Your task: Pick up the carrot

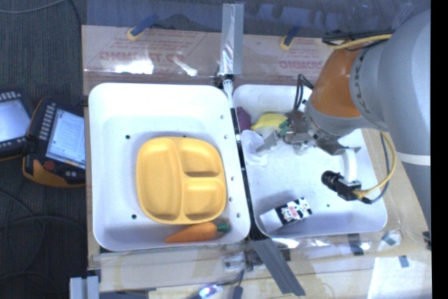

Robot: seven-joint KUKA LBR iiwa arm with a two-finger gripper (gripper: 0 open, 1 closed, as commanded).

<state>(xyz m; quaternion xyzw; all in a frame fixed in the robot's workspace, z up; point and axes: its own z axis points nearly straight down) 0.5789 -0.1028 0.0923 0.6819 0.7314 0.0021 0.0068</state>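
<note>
Your carrot (195, 233) lies in the left bin (112, 108), touching the near edge of the yellow tray (183, 178), probably rolled against it. The gripper (269, 141) hangs over the right bin, well away from that tray; its state I cannot tell.

Bright, even overhead light washes the two shallow white plastic bins (105, 171) close to overexposure. Glare streaks the clear plastic sheeting (161, 56) at twelve o'clock. Shadows are soft and short. The dark grey carpet (42, 17) at ten o'clock stays dim. Overall focus is slightly soft, the picture grainy.
</note>
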